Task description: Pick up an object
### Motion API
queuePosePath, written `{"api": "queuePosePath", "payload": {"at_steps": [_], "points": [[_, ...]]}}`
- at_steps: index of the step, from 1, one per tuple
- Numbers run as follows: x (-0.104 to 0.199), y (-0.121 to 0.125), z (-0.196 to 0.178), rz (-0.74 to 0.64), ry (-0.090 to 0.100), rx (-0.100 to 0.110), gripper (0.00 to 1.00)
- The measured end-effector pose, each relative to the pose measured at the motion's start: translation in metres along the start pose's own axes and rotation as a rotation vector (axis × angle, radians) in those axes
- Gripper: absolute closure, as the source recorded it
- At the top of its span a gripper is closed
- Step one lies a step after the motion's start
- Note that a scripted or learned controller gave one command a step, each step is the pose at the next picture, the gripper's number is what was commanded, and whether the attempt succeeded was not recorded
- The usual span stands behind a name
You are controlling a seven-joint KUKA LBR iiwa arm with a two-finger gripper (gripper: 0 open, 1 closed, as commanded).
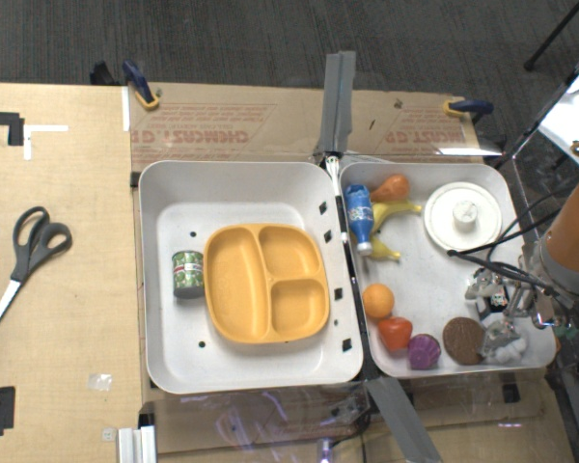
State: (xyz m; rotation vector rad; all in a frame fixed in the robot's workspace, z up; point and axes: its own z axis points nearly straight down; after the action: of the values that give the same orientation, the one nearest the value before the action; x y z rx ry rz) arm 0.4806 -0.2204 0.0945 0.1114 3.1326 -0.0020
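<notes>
**Camera view: arm low over the right bin's near corner**

Camera view looks down on a pale wooden table [58, 355] bearing two shallow white bins. The left white bin [164, 287] holds a yellow plastic plate with three compartments [266, 283], and a small green-labelled can [187, 274] lies just beside the plate's left edge.

The right white bin [434, 278] carries most of the objects. Near its far left side a blue plastic bottle with a white cap [359, 217] lies lengthwise, touching a yellow banana [391, 215] that curves around it; an orange carrot-shaped piece [393, 185] sits just beyond. A round white lid-like disc [463, 214] lies at the far right. Along the near edge sit an orange ball-shaped fruit [378, 300], a red tomato-like piece [396, 332], a purple rounded piece [425, 351] and a brown round cookie-like disc [463, 340], in a row from left to right.

The grey arm with its orange band [569, 244] reaches in from the right, and the metal pincer [500, 318] hangs low over the bin's near right corner, just beside the brown disc. Cables and glare blur it, so I cannot tell how far it is open; something pale seems to lie beneath it, but nothing is clearly between its tips.

Black-handled scissors [29, 249] lie on the table well left of the bins.
</notes>
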Motion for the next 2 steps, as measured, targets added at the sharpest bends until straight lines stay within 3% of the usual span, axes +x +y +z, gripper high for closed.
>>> {"api": "queuePosePath", "payload": {"at_steps": [2], "points": [[-0.0002, 0.0003, 0.0001, -0.117, 0.0, 0.0, 0.0]]}}
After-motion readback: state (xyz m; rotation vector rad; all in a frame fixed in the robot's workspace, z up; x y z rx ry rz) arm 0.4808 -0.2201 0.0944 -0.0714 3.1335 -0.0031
